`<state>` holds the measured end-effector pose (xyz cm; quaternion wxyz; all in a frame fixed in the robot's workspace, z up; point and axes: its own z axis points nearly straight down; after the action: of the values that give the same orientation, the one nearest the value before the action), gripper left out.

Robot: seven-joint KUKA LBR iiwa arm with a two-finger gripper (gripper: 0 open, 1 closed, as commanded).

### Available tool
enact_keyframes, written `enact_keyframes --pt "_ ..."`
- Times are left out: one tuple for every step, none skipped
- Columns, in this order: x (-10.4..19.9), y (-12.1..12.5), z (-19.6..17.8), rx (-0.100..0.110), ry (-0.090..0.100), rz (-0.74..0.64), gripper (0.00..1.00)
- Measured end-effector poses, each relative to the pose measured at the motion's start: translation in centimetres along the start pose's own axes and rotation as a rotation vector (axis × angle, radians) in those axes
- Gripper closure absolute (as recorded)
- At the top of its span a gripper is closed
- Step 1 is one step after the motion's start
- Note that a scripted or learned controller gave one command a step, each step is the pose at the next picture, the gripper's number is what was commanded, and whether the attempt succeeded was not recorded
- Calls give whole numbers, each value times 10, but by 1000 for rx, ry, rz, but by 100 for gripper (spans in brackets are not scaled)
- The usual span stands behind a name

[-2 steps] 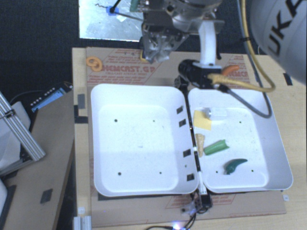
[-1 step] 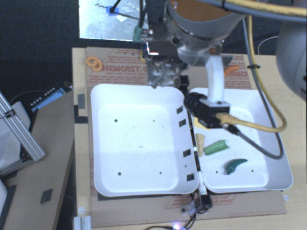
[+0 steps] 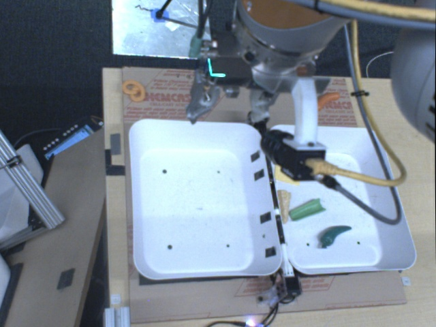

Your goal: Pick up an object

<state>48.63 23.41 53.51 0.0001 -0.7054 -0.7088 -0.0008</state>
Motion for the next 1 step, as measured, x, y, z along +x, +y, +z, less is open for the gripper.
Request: enact_keyframes --pt "-170 0 -1 -3 -4 20 0"
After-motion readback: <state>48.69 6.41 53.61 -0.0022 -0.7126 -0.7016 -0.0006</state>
